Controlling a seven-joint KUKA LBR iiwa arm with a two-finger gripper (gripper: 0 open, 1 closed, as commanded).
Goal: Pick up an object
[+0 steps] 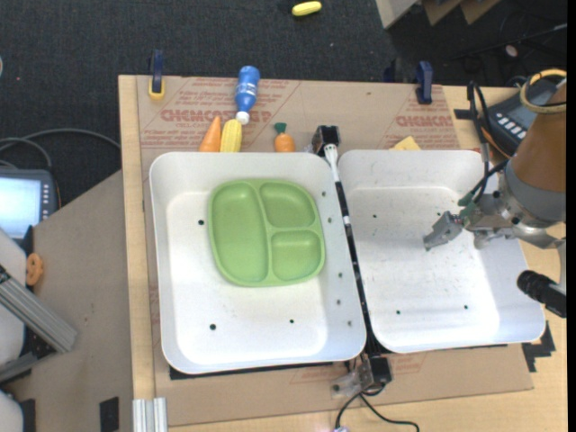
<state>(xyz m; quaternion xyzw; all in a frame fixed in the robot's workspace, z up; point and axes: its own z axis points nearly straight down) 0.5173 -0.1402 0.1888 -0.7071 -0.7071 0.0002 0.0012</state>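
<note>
A green divided plate (266,232) lies flat in the left white bin (180,313). My gripper (440,232) hangs over the middle of the right white bin (432,327), pointing left and down, close to the bin floor. No object shows at its tip. The grey arm with its orange band (544,156) comes in from the right edge.
Behind the bins on the board lie a blue-and-white bottle (247,90), an orange piece (211,137), a yellow corn cob (231,135), a small carrot (283,140) and a black clip (326,137). A yellow item (307,8) lies on the dark floor beyond.
</note>
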